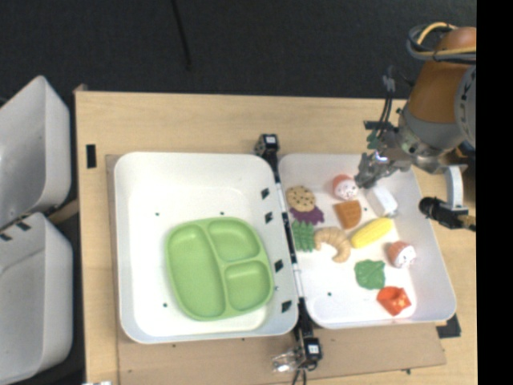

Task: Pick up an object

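One arm [437,95] reaches down, hand [370,171] over right bin [429,287], grip state unclear.

So the bench [200,123] is a light wood-colored board with bare strips along the back and left side. Sitting right on it are two shallow white bins, side by side and touching along the middle. The left bin [140,191] takes up the left half, the right bin [429,283] the right half, its far right corner reaching close to the board's edge. There's a small black clip [267,143] on the bench at the back where the bins meet, and another clip [309,348] at the front end of that seam.
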Tool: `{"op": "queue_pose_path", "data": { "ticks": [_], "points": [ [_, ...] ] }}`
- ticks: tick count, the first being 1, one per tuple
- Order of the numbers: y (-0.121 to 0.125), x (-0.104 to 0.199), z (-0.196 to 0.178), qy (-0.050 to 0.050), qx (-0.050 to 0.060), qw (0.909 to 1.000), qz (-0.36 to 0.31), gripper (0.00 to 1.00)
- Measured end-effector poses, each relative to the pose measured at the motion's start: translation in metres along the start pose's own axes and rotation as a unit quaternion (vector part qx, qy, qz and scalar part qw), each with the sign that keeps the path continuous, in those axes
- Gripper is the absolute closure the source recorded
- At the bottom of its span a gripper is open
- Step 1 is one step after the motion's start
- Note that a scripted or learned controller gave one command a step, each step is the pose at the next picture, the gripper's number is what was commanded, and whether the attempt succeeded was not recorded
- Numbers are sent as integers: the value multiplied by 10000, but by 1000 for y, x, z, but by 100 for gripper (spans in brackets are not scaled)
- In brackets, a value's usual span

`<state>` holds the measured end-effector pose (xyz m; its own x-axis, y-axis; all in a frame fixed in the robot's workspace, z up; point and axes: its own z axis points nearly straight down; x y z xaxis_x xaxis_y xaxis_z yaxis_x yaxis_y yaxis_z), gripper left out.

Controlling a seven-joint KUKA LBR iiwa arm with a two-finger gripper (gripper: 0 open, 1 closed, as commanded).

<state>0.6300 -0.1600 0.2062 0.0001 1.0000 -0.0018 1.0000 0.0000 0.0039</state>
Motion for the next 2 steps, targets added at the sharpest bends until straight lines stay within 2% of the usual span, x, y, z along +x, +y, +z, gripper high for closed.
{"op": "queue_pose_path", "data": {
  "ticks": [1,2],
  "points": [
    [2,-2,-36,1,3,10000,-17,100],
    [-32,38,-43,12,30,10000,-23,100]
  ]
}}
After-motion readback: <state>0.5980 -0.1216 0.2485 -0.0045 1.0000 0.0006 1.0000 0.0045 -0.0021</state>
